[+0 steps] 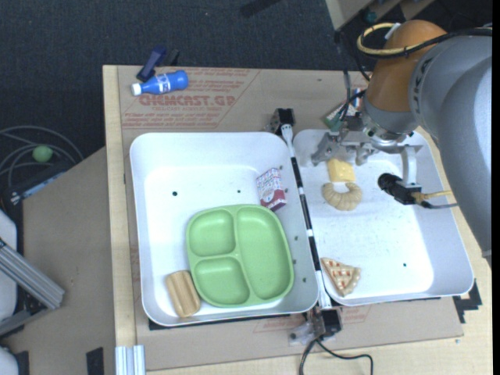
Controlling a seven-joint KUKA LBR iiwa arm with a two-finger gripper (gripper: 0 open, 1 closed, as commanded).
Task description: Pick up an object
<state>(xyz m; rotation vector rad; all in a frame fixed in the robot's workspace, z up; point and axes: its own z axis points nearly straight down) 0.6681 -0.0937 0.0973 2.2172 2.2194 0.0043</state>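
My gripper [341, 153] hangs over the far left part of the right bin [422, 276], its fingers spread open. A pale yellow block [340, 170] lies just below and between the fingertips, not gripped. A tan croissant-shaped pastry [343, 197] touches the block's near side. At the right bin's near left corner lies a waffle wedge [341, 276]. The left bin [156, 170] holds a green divided plate [237, 254], a red and white packet [271, 188] and a tan bread stick [182, 293].
A blue and white bottle [160, 83] lies on the bench behind the left bin. A black clip [283, 119] sits at the far end of the wall between the bins. The grey arm [461, 108] covers the right bin's far right side.
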